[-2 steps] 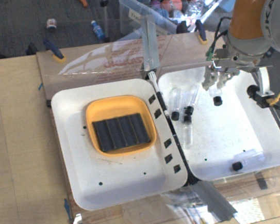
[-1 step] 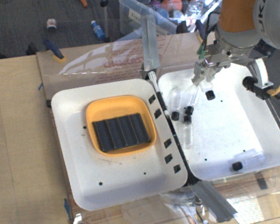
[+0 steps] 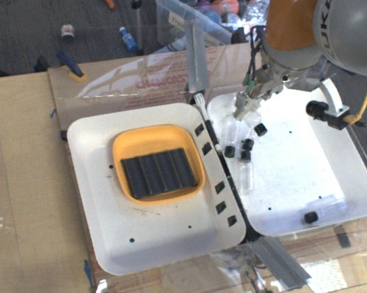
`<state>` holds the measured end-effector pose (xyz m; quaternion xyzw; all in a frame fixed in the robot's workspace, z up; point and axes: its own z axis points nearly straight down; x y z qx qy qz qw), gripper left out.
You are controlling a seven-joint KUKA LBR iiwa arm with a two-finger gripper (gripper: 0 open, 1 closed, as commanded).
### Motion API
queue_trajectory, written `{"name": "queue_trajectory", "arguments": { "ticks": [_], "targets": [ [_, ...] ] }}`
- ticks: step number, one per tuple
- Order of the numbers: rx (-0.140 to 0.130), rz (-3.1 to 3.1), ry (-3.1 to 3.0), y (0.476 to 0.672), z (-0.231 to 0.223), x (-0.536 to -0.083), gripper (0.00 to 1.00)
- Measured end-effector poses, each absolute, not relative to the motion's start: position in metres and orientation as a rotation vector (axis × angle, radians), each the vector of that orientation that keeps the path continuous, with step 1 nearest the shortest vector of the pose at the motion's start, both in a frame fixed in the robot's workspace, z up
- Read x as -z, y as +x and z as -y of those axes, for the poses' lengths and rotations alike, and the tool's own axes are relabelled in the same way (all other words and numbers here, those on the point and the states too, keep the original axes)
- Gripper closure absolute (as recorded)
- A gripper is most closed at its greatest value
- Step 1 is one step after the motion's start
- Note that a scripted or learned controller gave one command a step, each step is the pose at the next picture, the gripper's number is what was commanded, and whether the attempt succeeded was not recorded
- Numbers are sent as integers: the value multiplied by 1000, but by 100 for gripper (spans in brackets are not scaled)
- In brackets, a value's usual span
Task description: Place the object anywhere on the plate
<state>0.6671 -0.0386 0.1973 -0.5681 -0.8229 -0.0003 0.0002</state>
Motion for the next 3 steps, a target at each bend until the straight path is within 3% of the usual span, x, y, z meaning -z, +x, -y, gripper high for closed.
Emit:
{"name": "queue_trajectory", "arguments": {
  "ticks": [1,2,3],
  "targets": [
    [2,2586,-1785,667,39,-198,0],
    [8,2588,-1791,669,40,-210,100],
    [8,2587,-1791,669,40,-210,0]
  ]
}}
